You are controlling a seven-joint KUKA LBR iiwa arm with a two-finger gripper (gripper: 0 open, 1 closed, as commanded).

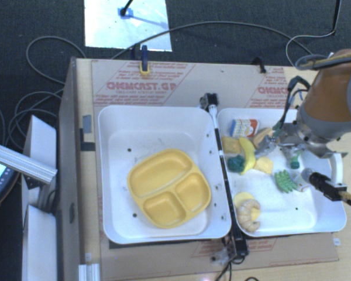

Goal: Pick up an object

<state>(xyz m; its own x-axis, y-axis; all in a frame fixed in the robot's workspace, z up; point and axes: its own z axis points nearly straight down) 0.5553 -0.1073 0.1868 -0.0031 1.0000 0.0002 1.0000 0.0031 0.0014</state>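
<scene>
Camera view: end effector (291,155) just above green toy (285,181) in right bin (330,218); grip state unclear.

Grey arm with orange band (337,92) reaching in from right, two-finger gripper (291,154) pointed down, low, fingers unclear.

We note the grey arm with orange band (333,95) is cut off at the right edge and covers the right white bin's (292,224) far right corner.
</scene>
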